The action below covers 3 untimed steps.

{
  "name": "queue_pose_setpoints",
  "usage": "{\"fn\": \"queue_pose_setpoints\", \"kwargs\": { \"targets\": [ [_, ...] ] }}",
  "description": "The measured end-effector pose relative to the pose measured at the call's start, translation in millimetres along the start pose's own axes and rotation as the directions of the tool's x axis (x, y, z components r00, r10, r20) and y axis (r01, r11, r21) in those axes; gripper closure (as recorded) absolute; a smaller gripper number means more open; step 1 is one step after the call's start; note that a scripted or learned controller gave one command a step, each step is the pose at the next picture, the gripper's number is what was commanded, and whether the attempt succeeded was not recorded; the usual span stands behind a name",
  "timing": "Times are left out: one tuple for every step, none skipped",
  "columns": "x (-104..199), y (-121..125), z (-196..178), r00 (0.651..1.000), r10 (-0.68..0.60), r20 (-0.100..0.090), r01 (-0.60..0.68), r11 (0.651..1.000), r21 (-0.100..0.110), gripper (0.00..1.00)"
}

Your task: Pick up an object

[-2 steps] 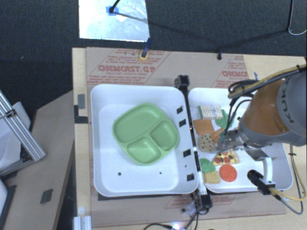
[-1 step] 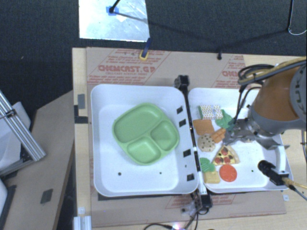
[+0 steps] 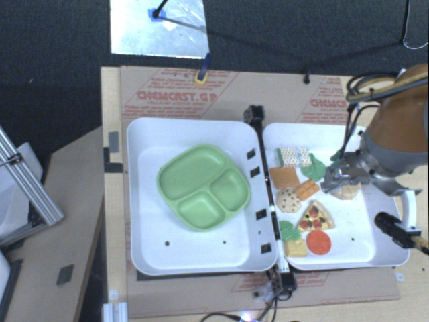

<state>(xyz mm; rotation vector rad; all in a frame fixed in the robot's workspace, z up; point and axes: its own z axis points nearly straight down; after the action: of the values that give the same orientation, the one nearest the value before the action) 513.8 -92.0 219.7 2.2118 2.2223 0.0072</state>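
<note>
We judge this to be the reaching step: the gripper (image 3: 333,178) hangs low over the right shallow white bin (image 3: 362,243), just beside the pale beige toy piece (image 3: 346,192) and the orange toy stick (image 3: 307,190), and we cannot tell whether it is spread or pressed together, so the next move calls for settling squarely over one piece before closing. We count two bins; the left white bin (image 3: 147,200) holds one light green three-compartment plastic plate (image 3: 204,186), and the right one about ten small toy foods, among them one pizza slice (image 3: 315,217), one red disc (image 3: 320,243) and one speckled cookie (image 3: 289,200).
</note>
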Motion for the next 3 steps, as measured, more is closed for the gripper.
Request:
{"fn": "queue_pose_setpoints", "kwargs": {
  "targets": [
    [14, -32, -8, 1.0, 0.001, -0.002, -0.001, 1.0, 0.007, 1.0],
    [18, -15, 2, 1.0, 0.0, -0.001, 0.0, 1.0, 0.005, 1.0],
    [17, -13, -4, 1.0, 0.0, -0.001, 0.0, 1.0, 0.006, 1.0]
  ]
}}
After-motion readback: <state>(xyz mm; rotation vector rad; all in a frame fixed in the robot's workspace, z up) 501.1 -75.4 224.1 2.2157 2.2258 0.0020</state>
